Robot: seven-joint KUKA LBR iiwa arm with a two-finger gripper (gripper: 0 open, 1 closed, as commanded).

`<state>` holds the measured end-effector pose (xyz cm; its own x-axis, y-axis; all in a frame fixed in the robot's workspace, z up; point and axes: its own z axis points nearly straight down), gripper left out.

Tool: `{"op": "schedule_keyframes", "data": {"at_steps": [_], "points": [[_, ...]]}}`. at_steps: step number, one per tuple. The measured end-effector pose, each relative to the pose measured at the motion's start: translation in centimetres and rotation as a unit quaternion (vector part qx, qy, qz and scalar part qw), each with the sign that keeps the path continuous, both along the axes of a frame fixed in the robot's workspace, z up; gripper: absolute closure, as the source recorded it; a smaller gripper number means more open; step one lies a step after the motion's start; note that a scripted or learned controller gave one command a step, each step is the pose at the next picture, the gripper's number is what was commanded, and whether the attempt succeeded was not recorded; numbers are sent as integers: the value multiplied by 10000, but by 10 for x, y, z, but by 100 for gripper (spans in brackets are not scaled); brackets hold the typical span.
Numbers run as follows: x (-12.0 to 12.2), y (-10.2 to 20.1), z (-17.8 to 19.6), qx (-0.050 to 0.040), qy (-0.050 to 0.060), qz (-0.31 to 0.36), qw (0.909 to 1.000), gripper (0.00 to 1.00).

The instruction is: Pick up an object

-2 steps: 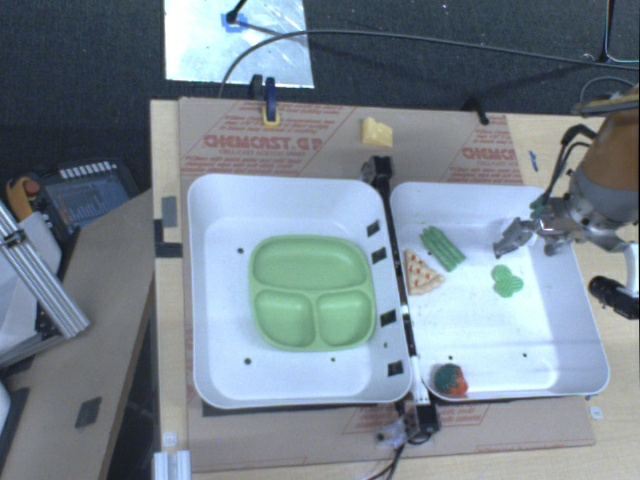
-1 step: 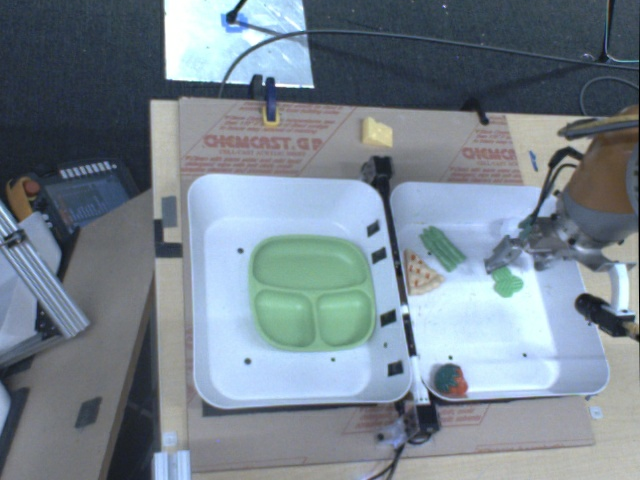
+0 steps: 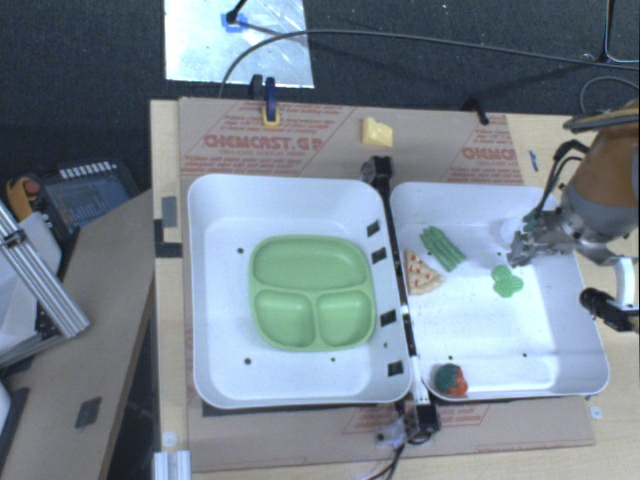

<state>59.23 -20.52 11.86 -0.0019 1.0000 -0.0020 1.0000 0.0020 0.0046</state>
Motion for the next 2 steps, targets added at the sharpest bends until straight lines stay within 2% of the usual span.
{"op": "schedule_keyframes", "data": {"at_steps": [1, 2], "points": [[-1, 0, 65, -5, -19, 7, 10000, 100], [11, 3, 120, -4, -18, 15, 10000, 100]]}}
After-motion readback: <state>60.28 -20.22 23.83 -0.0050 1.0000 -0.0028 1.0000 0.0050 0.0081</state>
